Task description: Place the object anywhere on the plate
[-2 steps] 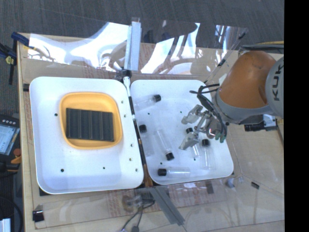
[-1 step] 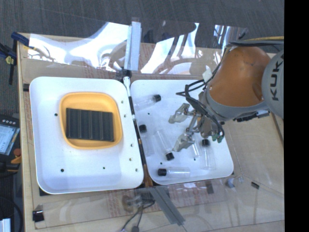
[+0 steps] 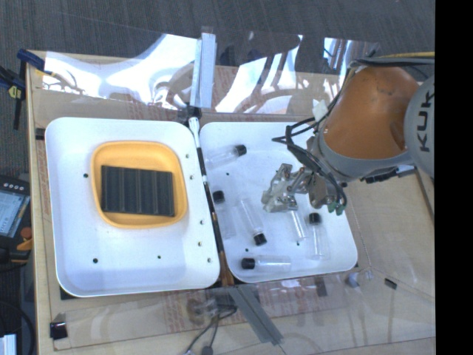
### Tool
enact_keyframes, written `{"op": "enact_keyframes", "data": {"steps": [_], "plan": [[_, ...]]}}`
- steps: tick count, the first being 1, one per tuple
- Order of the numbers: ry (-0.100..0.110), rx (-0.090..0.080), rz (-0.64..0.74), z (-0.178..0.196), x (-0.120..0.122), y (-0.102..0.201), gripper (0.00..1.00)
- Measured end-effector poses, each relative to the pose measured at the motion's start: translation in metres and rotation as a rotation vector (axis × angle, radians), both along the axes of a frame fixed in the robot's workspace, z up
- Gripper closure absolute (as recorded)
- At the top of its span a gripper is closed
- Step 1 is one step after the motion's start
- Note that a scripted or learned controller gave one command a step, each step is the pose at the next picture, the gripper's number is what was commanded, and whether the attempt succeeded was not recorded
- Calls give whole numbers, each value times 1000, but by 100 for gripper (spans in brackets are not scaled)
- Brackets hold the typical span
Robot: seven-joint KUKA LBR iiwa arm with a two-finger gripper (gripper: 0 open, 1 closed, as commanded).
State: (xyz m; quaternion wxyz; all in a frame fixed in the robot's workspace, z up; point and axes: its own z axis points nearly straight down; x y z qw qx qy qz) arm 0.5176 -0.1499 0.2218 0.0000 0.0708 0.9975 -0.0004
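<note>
Bins: two white ones sit side by side, the left bin (image 3: 66, 198) holding one yellow plate (image 3: 137, 157). About six clear tubes (image 3: 256, 262) lie in the right bin (image 3: 344, 250), under the gripper (image 3: 279, 194).

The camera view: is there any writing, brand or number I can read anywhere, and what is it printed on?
"KU": big dark letters on the grey arm at the right edge, cut off by the picture's border.
The small device with a screen at the left edge shows marks too small and blurred to read.
Nothing readable on the yellow plate, the clear vials or the white bins.
</note>
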Motion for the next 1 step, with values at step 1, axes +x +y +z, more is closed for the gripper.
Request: {"op": "enact_keyframes", "data": {"steps": [1], "plan": [[-3, 0, 276, 63, 65, 30, 100]]}}
